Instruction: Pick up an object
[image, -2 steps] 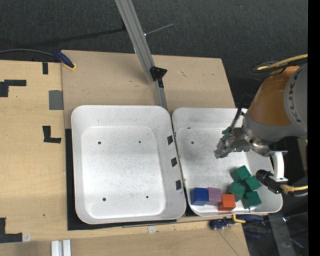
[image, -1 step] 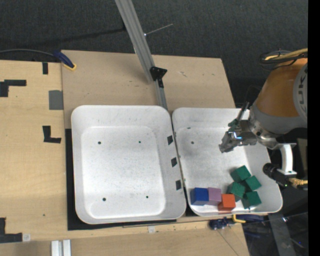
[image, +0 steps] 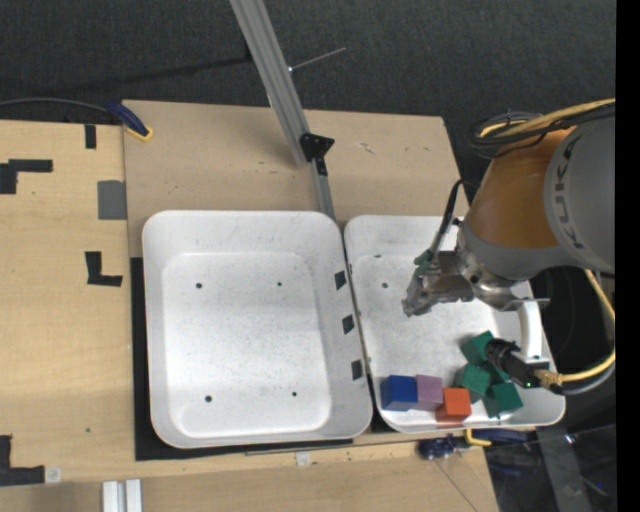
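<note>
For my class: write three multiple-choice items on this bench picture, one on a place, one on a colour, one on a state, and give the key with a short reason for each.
1. Where do the small blocks lie?
A. In the near corner of the right bin
B. In the middle of the left bin
C. On the bare bench

2. What colour is the block at the left end of the row?
A. Yellow
B. Blue
C. White

3. How does the tool stand to the blocks?
A. It presses on the blue block
B. It lifts the orange block
C. It is over the right bin, apart from them

Key: 1 A, the blocks cluster in the near corner of the right bin. 2 B, the blue block leads the row, then the purple block and the orange block. 3 C, the tool is above bare bin floor, away from the row and the green pieces.
</note>
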